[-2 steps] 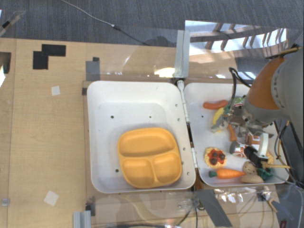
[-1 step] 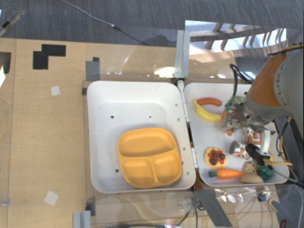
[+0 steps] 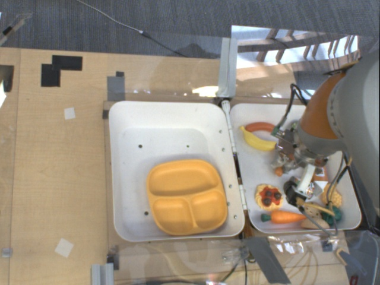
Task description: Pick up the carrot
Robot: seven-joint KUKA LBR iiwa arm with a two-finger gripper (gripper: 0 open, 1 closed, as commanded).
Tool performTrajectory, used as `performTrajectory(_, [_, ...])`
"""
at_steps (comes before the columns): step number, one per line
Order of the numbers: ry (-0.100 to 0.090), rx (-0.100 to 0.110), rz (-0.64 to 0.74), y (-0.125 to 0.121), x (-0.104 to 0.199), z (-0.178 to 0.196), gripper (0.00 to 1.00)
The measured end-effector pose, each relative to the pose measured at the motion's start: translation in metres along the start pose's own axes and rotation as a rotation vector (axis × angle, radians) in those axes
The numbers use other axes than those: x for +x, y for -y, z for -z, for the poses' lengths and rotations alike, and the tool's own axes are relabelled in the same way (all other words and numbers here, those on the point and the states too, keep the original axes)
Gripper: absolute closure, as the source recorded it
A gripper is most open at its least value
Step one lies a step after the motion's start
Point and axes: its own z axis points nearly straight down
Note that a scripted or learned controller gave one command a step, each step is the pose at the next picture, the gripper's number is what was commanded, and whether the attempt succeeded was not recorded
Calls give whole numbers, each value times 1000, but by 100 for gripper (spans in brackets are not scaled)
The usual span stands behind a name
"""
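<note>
Starting at the near edge of the right-hand shallow white bin (image 3: pixel 354 221): there's the orange toy carrot with its green top (image 3: pixel 285 217), lying flat on its side along the near wall, green end pointing toward the left bin. Nothing is touching it. Just beyond it sits a small round toy pizza with red toppings (image 3: pixel 268 196), close to the carrot but apart from it. Over to the right of the carrot, near the bin's right wall, there's a yellow knobbly piece with a green end (image 3: pixel 334 199), too small to name for sure.

Moving up, the end effector (image 3: pixel 289 154) hangs over the middle of this bin, well beyond the carrot and above it; whether it is apart or together, I cannot tell from this angle. The grey arm with its orange band (image 3: pixel 317 108) comes in from the right.

Further back, a yellow toy banana (image 3: pixel 259 140) lies beside a red sausage-shaped toy (image 3: pixel 259 126) at the far wall.

In the left white bin (image 3: pixel 127 123), an orange-yellow divided plastic plate (image 3: pixel 187 196) rests in the near half. The wooden counter (image 3: pixel 53 177) runs off to the left.
</note>
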Motion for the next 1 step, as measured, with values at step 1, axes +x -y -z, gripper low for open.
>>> performTrajectory(1, [-1, 7, 303, 24, 46, 97, 100])
